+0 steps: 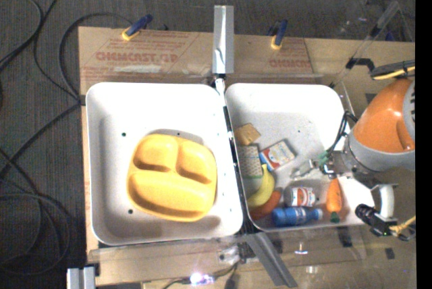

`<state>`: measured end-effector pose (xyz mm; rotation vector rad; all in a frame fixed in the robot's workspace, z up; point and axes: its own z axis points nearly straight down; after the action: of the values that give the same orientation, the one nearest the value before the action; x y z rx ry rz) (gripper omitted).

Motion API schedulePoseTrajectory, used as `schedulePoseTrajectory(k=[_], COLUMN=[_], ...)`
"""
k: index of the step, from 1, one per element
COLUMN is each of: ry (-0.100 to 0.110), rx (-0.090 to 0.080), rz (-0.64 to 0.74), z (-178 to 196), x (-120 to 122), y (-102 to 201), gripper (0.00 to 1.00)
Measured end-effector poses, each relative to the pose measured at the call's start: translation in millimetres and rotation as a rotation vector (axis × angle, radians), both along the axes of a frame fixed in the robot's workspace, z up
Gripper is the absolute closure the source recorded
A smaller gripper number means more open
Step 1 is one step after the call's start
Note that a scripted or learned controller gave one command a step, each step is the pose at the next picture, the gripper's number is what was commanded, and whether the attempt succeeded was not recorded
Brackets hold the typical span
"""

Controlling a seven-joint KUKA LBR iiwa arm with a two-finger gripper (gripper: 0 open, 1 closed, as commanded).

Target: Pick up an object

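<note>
The right bin (290, 105) holds several small objects along its front and left side. A yellow banana (262, 188) lies by the divider, with a grey mesh-wrapped item (250, 159) and a tan cracker-like piece (247, 134) behind it. A white card with red and blue print (278, 154) lies mid-bin. At the front are a small white can (304, 197), a blue bottle (297, 215) and an orange carrot (333, 198). My gripper (312, 167) hangs low at the bin's right side, just above the can and left of the carrot. Nothing shows held in it.
The left bin (108, 112) holds a yellow divided tray (174, 176). The arm's orange band (385, 129) overhangs the right bin's right rim. A metal post (223, 38) and two clamps (136, 26) stand at the back of the cardboard-covered bench.
</note>
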<state>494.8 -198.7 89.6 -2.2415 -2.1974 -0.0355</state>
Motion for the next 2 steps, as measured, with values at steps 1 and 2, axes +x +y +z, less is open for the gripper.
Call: schedulePoseTrajectory(k=[1, 2], ry=[0.005, 0.003], rx=[-0.016, -0.023], rz=[0.008, 0.128], z=[-1, -1], x=[96, 130], y=[6, 82], gripper=[0.00, 0.00])
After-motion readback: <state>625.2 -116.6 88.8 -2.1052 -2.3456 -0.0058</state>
